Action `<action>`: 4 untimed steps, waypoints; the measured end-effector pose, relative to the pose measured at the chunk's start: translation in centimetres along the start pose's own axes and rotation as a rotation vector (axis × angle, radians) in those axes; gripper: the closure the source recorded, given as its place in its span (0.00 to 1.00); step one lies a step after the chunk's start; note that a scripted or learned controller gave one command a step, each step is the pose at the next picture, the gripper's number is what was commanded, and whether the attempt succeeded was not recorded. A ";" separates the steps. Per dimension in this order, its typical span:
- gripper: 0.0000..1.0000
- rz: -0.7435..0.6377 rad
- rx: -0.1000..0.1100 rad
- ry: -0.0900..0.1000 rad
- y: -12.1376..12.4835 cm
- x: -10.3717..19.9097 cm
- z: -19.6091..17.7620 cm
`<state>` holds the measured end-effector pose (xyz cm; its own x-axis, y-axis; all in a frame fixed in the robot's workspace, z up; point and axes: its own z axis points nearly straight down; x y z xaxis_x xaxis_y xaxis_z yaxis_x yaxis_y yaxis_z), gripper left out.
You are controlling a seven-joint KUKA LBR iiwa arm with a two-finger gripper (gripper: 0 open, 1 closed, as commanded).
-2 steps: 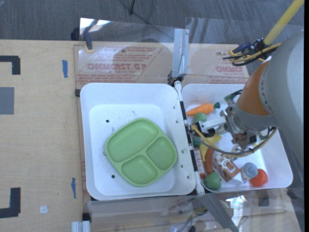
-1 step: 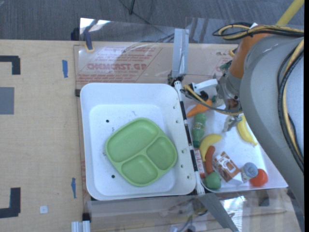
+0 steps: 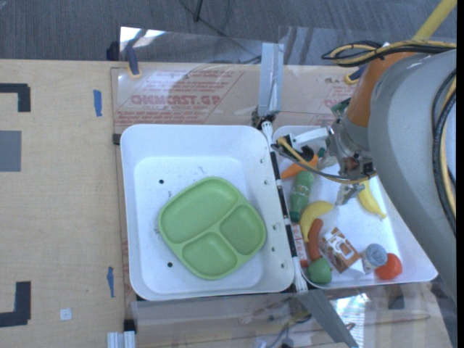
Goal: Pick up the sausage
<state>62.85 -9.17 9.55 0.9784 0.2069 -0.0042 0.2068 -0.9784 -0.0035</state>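
Gripper [image 3: 353, 182] low over the back of the right bin [image 3: 417, 261], among the toys; whether it is open or closed cannot be told, and nothing is seen held in it. Sausage [image 3: 314, 238], reddish-brown, lying toward the front left of the right bin, well apart from the gripper, between a yellow lemon [image 3: 315, 212] and a green ball [image 3: 319, 270]. Also there: green bottle [image 3: 301, 190], banana [image 3: 372, 199], small carton [image 3: 339, 249], tomato [image 3: 389, 266]. Left bin [image 3: 138, 158] holding a green divided plate [image 3: 212, 227].
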 end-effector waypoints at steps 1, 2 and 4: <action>0.00 0.002 -0.002 0.009 -1.1 -6.7 0.7; 0.00 -0.116 -0.006 0.008 0.9 0.2 0.7; 0.00 0.008 -0.004 0.010 -0.8 -4.2 0.7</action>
<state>58.57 -9.22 8.90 0.9800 0.1990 0.0058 0.1990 -0.9800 0.0009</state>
